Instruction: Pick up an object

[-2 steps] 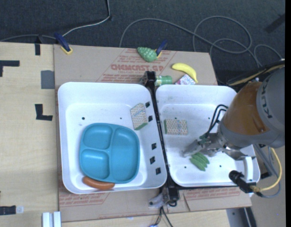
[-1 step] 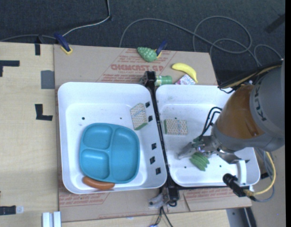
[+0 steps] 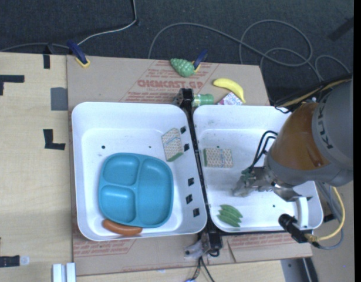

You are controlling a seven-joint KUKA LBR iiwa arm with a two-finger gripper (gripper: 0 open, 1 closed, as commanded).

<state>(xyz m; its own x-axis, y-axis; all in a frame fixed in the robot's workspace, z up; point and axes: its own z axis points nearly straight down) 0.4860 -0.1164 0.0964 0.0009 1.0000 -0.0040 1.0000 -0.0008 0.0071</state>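
The counter point(image 3: 27, 175) is carrying a cardboard sheet point(image 3: 110, 78); two white bins point(image 3: 80, 157) are sitting on it side by side, a banana point(image 3: 229, 88) and a green toy point(image 3: 182, 66) lying beyond them.

Robotics lab bench, cardboard sheet point(image 3: 157, 84) under white bins point(image 3: 86, 157), loose cables point(image 3: 268, 34), taped markers point(image 3: 51, 138)

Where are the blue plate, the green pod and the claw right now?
blue plate point(image 3: 135, 190), camera view, its middle dividers.
green pod point(image 3: 230, 214), camera view, mid-body.
claw point(image 3: 243, 189), camera view, at its tips.
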